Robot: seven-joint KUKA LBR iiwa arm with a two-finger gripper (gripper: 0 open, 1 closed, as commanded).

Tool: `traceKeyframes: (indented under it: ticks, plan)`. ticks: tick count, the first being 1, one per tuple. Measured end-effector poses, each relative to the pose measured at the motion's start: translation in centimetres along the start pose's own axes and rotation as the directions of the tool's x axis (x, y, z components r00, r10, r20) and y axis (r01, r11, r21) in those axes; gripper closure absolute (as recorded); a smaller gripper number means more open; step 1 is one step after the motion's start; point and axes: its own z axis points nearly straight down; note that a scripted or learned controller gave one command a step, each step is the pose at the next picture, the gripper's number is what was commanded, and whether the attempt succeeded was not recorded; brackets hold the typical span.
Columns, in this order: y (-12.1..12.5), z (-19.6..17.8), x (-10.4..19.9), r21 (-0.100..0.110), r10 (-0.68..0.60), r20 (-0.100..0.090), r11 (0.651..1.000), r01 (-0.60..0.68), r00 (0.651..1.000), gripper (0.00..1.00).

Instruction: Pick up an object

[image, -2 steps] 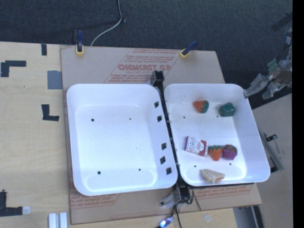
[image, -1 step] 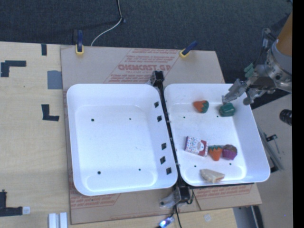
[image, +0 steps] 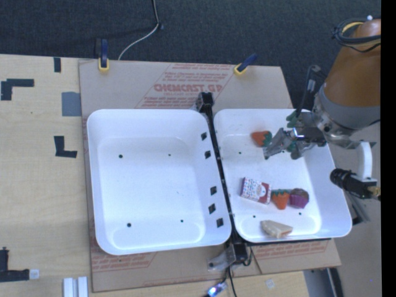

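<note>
Left bin sits beside the right bin on the tabletop. In the right bin, left to right: red-white carton lying flat, long axis roughly left-right, tan wedge near the front wall, small orange piece touching a purple one. Toward the back, orange-red item, long axis left-right, just left of the jaws. Jaws look apart, nothing clamped

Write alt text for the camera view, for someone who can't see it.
A grey and orange robot arm reaches from the right, its gripper low over the right bin, beside a small orange-red object. Nearer the front lie a red-and-white packet, an orange toy, a purple toy and a tan wedge.
</note>
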Motion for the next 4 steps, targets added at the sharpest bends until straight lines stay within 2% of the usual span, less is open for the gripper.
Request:
traceKeyframes:
  ticks: [1, 2, 3, 4]
  plan:
    - [-4.3, -2.3, 7.7, -0.005, -0.006, -0.001, 1.0, 0.006, 1.0, 1.0]
    - [-4.1, -1.2, 12.7, -0.003, -0.003, 0.001, 1.0, 0.003, 1.0, 1.0]
    - [-3.2, -10.7, 17.5, -0.015, -0.004, 0.0, 1.0, 0.004, 1.0, 1.0]
    - [-2.3, -19.6, 20.3, -0.017, -0.002, -0.001, 1.0, 0.002, 1.0, 1.0]
